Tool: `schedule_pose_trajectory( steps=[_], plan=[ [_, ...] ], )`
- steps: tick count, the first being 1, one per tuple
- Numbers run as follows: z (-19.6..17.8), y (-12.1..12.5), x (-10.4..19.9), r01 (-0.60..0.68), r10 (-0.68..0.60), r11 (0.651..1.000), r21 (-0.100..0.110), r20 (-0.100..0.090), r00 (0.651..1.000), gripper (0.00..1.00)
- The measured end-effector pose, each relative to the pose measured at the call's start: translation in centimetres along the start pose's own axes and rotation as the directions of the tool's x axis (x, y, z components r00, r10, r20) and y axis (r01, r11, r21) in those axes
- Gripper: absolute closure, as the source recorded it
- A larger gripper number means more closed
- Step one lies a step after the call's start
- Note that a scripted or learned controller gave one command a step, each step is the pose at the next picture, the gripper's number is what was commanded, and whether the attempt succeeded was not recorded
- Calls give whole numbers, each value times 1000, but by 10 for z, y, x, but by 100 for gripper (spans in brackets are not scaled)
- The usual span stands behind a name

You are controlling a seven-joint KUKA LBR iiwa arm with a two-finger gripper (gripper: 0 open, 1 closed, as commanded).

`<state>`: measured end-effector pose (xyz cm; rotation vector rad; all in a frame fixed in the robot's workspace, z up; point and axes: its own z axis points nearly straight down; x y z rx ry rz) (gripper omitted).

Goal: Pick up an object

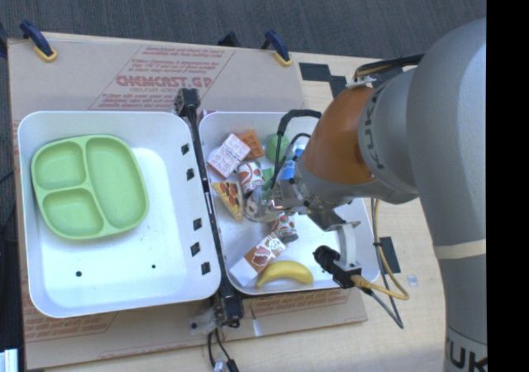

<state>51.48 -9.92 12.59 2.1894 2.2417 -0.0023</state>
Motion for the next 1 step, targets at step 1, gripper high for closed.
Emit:
schedule_pose_trajectory(
  steps=[1],
  plan=[
    [-10, 1, 0, 5, -5, 1000, -1, 2, 1000, 100]
  ],
)
